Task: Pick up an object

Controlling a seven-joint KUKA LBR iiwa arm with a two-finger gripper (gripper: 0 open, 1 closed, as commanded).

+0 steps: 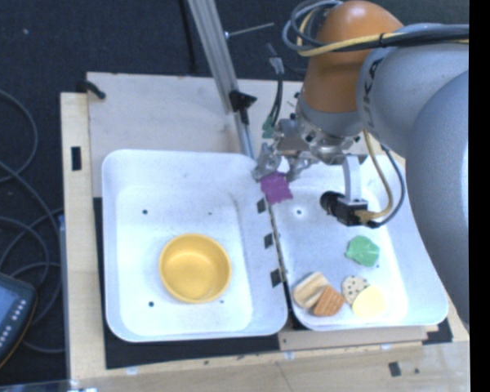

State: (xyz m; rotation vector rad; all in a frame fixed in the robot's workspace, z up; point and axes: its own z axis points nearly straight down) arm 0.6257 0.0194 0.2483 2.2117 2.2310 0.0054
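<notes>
Gripping a small purple object (275, 188), the gripper (278, 170) has its fingers closed on the piece's top edge, above the divide between the bins. Left bin (131, 178) holds a yellow bowl (195, 267). Right bin (408, 292) holds a green piece (363, 250) and tan, orange and yellow pieces near its front.

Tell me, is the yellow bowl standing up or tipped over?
Standing up. The round yellow plastic bowl shows its open mouth and inside facing up, sitting flat in the left white bin.
</notes>
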